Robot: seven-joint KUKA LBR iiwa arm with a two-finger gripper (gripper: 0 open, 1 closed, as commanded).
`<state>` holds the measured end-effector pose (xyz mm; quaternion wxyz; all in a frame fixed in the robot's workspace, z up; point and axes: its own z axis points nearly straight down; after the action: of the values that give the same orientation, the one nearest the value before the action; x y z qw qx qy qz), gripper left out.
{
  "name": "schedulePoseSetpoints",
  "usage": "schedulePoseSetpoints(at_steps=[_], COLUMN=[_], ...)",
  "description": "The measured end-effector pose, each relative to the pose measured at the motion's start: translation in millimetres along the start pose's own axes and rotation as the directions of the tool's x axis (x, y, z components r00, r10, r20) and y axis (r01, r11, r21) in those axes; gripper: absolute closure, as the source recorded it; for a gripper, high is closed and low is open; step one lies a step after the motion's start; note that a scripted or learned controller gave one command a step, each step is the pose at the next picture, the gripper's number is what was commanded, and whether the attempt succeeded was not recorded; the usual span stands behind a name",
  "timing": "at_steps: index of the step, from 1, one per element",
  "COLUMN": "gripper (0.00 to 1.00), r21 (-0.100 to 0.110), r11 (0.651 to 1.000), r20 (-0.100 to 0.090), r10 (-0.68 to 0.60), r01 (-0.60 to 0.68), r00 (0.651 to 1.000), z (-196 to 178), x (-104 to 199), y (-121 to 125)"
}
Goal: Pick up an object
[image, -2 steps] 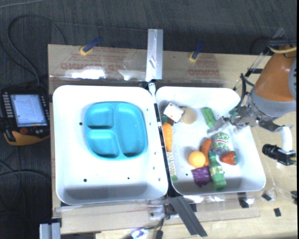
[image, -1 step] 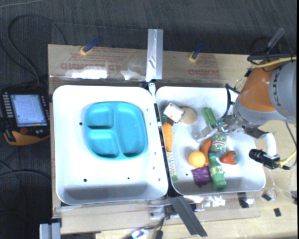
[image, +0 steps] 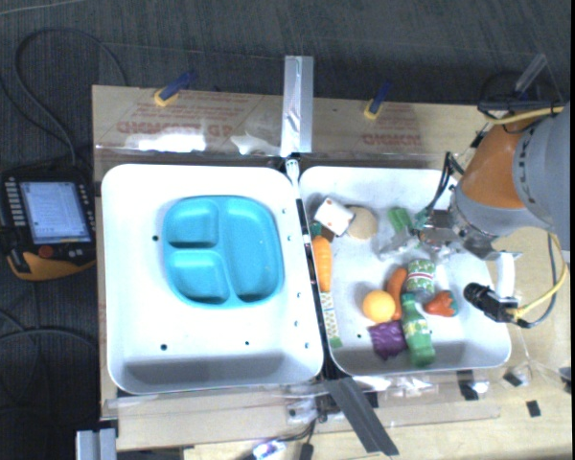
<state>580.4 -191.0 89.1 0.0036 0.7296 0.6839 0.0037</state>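
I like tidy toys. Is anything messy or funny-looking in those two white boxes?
A bit messy. The toy food is jumbled in the right bin: a green bottle lies on its side by the purple piece, and a carrot sits against the dividing wall. The blue tray sits slightly crooked in the left bin. Nothing looks spilled or broken.

Two white bins: the left bin (image: 125, 286) carries a bright turquoise tray (image: 220, 249), the right bin (image: 479, 348) a jumble of colour. There's an orange carrot (image: 322, 262), a pale beige round piece (image: 362, 222), a yellow-orange ball (image: 379, 306), a purple piece (image: 387, 339), a green bottle (image: 419, 329) with a red and white label, a small red piece (image: 442, 303). The arm (image: 517, 175) shows grey with an orange band. The bench (image: 115, 113) is tan, with yellow and blue clamps (image: 175, 86).
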Motion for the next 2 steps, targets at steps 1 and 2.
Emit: schedulePoseSetpoints(at_steps=[1, 2], gripper=[0.0, 0.0], r21=[0.015, -0.008], r11=[0.985, 0.999], r20=[0.002, 0.007], r10=[0.173, -0.053], r01=[-0.173, 0.053], r00=[0.985, 0.999], z=[-11.6, -2.3], x=[7.9, 21.6], y=[-15.9, -78.0])
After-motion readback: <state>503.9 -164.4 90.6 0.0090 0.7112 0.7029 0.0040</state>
